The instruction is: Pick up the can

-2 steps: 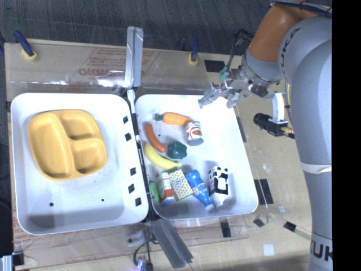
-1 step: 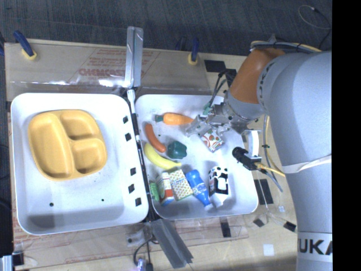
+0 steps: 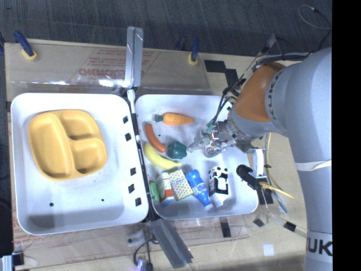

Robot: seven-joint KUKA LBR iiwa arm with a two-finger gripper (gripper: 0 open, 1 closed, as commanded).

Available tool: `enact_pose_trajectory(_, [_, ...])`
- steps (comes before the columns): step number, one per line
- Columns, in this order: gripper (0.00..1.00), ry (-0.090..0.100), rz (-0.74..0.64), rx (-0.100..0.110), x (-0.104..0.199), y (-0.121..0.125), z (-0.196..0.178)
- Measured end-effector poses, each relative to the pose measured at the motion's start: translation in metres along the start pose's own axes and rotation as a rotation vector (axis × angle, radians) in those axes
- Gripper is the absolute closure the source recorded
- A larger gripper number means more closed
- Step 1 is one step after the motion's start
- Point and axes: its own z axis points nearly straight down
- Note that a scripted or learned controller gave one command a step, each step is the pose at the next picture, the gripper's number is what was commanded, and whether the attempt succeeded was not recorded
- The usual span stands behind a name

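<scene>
The can point(image 3: 212, 147) is small, with a red, white and green label. It is in the right bin point(image 3: 243, 206), right of the middle, directly at the tip of my gripper point(image 3: 210, 140). The gripper reaches in from the right under the orange band of the arm and partly covers the can's top. The arm's wrist hides how the gripper and the can meet.
The right bin also holds a carrot point(image 3: 176, 118), a red sausage point(image 3: 154, 137), a banana point(image 3: 159, 158), a green item point(image 3: 177, 149), a blue bottle point(image 3: 197, 187), a cow-patterned carton point(image 3: 219, 182) and a small box point(image 3: 179, 184). A yellow divided tray point(image 3: 66, 143) lies in the left bin point(image 3: 34, 213).
</scene>
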Motion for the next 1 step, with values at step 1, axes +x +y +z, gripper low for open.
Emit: enact_pose_trajectory(1, [1.0, 0.0, -0.004, 0.001, 0.0001, 0.0002, -0.0101])
